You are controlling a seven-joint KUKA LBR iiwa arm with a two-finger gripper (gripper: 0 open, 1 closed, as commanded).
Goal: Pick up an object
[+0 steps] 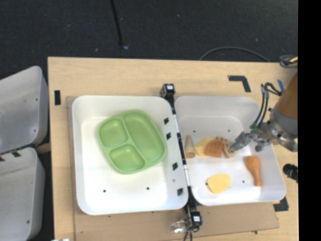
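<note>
Bench point(125, 77) of pale wood fills the middle of the frame, bearing two white bins side by side. Left bin point(88, 185) holds a green divided plate point(132, 141), lying flat and slightly turned. Right bin point(235, 109) holds four items: a small tan cone-shaped piece point(189, 147) at its left wall, a brown bread-like piece point(215, 147) just right of it, a yellow rounded piece point(219, 183) lower down, and an orange drumstick-like piece point(254, 168) toward the right wall. Gripper point(235, 144) reaches in from the right edge, its tip touching or just beside the brown piece; blur is heavy, so whether the fingers are spread or pinching I cannot tell.
</note>
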